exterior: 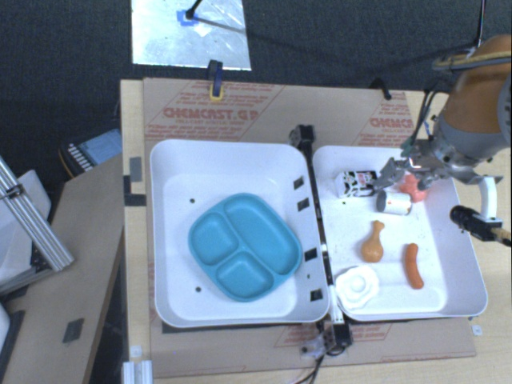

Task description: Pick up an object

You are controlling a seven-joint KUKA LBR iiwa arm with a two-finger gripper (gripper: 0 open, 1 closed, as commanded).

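Dark carpet surrounds a bench topped with brown printed board [240,110], on which two shallow white bins sit side by side. Nearest the camera, well below the gripper in the right bin [460,294], a white fried-egg toy [357,286] lies at the front edge by the divider, with an orange-red sausage [413,265] to its right and a tan drumstick-shaped toy [373,243] just behind the egg. Left bin [172,214], well to the left of the gripper, holds a blue three-compartment plate [244,247] lying flat near its middle. Further back in the right bin, the gripper [398,176] is lowered among a tight cluster of objects: a small white cylinder [395,204] lies just below it, a pink-red object [414,188] sits just to its right, and a black-and-white carton [358,182] lies just to its left. Spread of the jaws cannot be determined, since the fingertips merge with the objects beneath, and nothing is seen clearly gripped between them; contact with the cylinder or pink object cannot be confirmed. Behind and right of the gripper, the grey arm with its orange band [478,94] enters from the right. Farthest back, a silver sheet [190,24] lies on the carpet.
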